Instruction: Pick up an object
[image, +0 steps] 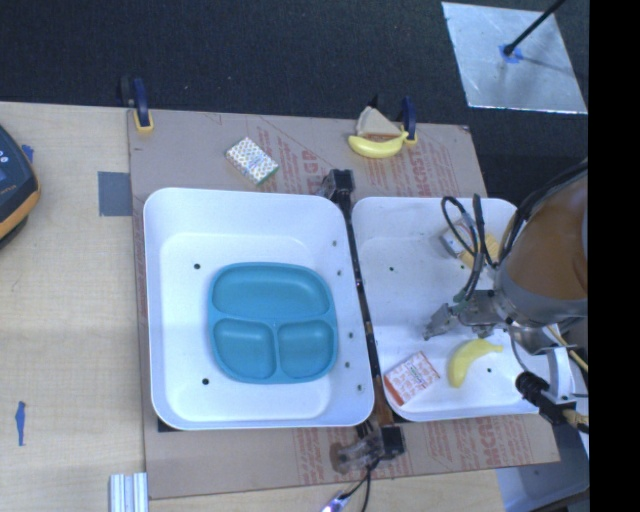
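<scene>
On the worktop (70, 330) at far left sits a yellow-and-black device (14, 190), partly cut off. Next comes the left bin (165, 300), holding a blue divided plate (272, 321). Behind the bins, on the cardboard, lie a small patterned packet (251, 159) and a second banana (377, 146) with a sandwich-like piece just behind it. In the right bin (400, 240) a red-and-white packet (411, 377) lies near the front edge, and just beside it, to the right, a banana (468, 359). The end effector (447, 318) hangs low in this bin, just above and left of that banana, its fingers spread and nothing between them. Judging by this, the approach step is in hand: no object is grasped yet. The next move would call for shifting slightly toward the banana, or toward the packet, straddling it with the fingers, closing, then lifting clear
</scene>
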